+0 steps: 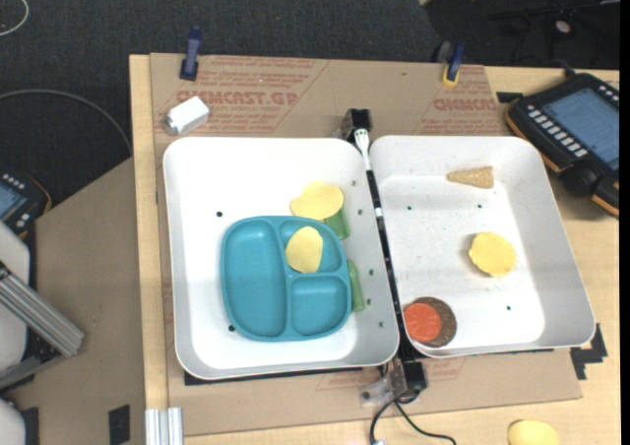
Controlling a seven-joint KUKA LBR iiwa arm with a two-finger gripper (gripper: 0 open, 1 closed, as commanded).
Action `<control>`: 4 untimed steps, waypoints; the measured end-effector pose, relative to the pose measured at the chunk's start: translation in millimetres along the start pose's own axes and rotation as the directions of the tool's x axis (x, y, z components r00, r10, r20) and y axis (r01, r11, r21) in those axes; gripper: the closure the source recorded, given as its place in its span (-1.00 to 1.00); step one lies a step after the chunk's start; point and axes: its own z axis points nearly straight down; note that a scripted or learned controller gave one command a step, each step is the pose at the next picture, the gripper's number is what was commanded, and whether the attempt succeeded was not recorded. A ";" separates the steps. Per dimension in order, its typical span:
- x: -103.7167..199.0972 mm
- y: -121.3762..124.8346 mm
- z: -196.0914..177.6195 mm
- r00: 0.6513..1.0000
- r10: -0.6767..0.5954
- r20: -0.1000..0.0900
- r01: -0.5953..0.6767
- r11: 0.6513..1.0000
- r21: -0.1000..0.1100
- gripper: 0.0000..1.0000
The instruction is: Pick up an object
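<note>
Looking down on the tabletop (148, 236), I see two shallow white bins side by side: the left bin (197, 187) and the right bin (532, 197). In the left bin a teal divided tray (261, 281) lies toward the near edge, with a yellow oval piece (304, 250) resting in its upper right compartment. A second yellow piece (317, 202) lies just beside the tray's far right corner, touching something green (338, 224) that is mostly hidden under the tray edge. In the right bin there are three loose things, well apart from each other: a tan wedge-shaped piece (472, 177) near the far edge, with its long axis running left to right, a round yellow piece (491, 254) near the middle, and a round orange and brown piece (428, 322) in the near left corner, touching the bin wall. Since the arm reaches in from the right side, I judge that the things in the right bin are nearer to it, and the round yellow piece, lying free of the walls, seems the easiest to take. As for the tool, I cannot tell its state, whether apart or together, and nothing is lifted yet; every object rests in its bin.
</note>
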 end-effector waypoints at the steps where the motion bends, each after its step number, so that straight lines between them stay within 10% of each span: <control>1: 15.9 1.2 66.7 1.000 -0.002 0.001 0.002 1.000 -0.003 1.00; 2: -1.3 0.6 -67.8 1.000 -0.002 0.013 0.002 1.000 -0.027 1.00; 3: 10.1 0.9 19.3 1.000 -0.002 0.000 0.002 1.000 -0.003 1.00; 4: 36.3 0.3 -101.5 1.000 -0.004 0.009 0.005 1.000 -0.026 1.00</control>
